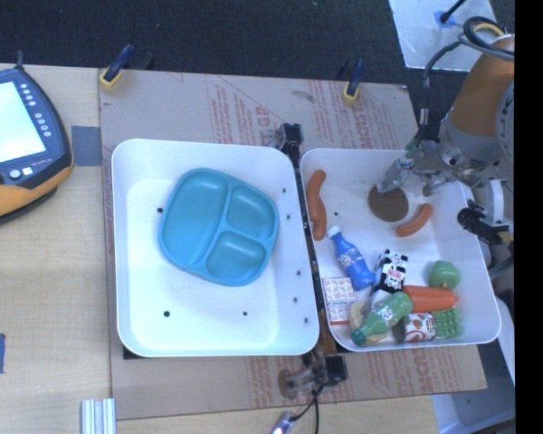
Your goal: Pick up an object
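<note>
The right bin [344, 165] holds toy food: a long sausage [317, 204], a brown round patty [389, 205], a short sausage [414, 220], a blue bottle [349, 255], a cow figure [394, 270], a green apple [443, 274], a carrot [428, 297], a green bottle [382, 318] and small packets [338, 298]. My gripper [414, 172] hovers at the bin's far right, just above the patty and short sausage. Nothing shows between its fingers.
The left bin [136, 269] holds a blue divided plate [220, 226]. A tablet-like pendant [18, 143] lies at the left edge of the bench. Clamps [116, 67] [351, 80] stand along the far edge of the board.
</note>
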Controlling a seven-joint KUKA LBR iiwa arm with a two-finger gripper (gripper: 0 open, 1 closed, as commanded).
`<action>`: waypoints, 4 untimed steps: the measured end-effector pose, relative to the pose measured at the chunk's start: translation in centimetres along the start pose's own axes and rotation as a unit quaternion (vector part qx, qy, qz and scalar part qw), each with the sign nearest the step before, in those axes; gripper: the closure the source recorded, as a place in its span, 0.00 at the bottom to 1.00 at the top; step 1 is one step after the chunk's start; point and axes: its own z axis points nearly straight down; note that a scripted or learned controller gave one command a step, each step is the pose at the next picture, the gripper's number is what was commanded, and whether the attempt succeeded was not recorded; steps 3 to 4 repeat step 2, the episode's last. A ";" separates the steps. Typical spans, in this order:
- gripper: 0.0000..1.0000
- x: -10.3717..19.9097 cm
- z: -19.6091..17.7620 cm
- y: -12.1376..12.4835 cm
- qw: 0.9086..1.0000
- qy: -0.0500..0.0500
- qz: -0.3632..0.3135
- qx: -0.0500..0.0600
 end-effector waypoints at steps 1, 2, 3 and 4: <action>0.00 0.4 1.2 -0.2 1.000 0.002 0.001 0.004; 1.00 0.3 0.1 -0.1 1.000 0.002 0.000 0.004; 1.00 0.3 0.1 -0.1 1.000 0.002 0.000 0.004; 1.00 0.3 0.1 -0.1 1.000 0.002 0.000 0.004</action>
